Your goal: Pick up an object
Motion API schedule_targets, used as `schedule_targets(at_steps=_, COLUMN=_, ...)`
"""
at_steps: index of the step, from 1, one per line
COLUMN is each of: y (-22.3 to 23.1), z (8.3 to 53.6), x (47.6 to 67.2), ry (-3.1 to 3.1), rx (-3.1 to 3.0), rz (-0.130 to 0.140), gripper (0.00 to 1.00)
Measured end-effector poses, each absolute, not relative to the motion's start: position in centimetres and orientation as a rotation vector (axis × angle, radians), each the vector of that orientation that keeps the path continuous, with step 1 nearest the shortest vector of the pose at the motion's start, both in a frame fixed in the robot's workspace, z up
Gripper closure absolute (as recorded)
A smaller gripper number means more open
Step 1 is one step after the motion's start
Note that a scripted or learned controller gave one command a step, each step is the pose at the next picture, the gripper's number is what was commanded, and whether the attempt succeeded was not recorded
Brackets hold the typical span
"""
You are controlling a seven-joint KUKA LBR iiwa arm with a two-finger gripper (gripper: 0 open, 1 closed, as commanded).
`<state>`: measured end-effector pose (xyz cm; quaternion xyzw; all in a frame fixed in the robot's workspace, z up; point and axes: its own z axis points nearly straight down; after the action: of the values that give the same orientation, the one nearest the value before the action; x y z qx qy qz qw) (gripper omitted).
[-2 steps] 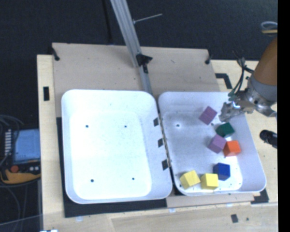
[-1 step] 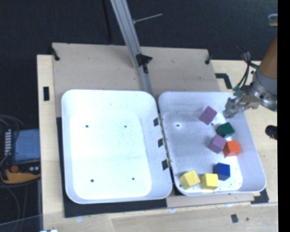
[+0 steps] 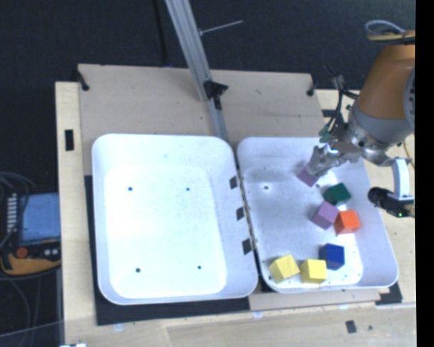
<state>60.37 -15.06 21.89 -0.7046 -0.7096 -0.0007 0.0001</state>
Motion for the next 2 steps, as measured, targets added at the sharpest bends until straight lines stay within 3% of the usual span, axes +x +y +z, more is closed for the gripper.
schedule_targets(at_steps=2, y=-5.5, z=21.1, x=58.8, ry=-2.228, rx=-2.213, rz=-0.002, gripper=1.00)
